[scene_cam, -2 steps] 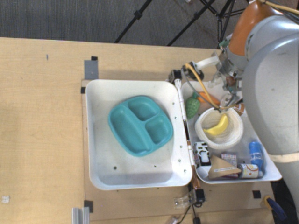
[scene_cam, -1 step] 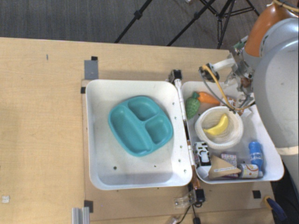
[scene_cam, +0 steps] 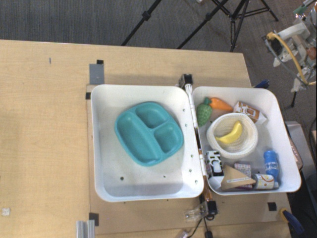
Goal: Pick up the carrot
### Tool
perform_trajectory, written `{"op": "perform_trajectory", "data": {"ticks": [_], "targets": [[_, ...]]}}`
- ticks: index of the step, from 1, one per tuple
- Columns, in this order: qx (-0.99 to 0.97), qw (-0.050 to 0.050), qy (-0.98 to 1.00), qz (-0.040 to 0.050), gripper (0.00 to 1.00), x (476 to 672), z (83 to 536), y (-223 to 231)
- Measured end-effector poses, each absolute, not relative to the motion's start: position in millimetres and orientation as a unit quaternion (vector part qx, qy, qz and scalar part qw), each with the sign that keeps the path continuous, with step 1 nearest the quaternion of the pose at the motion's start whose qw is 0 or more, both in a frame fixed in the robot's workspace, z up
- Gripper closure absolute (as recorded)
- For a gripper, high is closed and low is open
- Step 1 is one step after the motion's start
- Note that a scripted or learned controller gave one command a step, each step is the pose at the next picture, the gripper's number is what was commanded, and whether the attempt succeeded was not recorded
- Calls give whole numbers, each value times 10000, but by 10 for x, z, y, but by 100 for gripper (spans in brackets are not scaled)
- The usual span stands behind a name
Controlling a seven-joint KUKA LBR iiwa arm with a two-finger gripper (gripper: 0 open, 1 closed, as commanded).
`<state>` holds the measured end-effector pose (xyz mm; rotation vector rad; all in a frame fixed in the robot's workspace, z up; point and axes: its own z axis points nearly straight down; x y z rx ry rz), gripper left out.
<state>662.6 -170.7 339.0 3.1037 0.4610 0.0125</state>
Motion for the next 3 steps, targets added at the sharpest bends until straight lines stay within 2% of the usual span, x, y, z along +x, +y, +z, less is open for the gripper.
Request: {"op": "perform_trajectory", "data": {"ticks": [1,2,3], "targets": [[9943,-6,1069,8,0,6529,2235,-833],[9917,15,1285,37,0,6446,3379,-1666],[9893,-5,1456,4,0,6393,2576,-1070]]}}
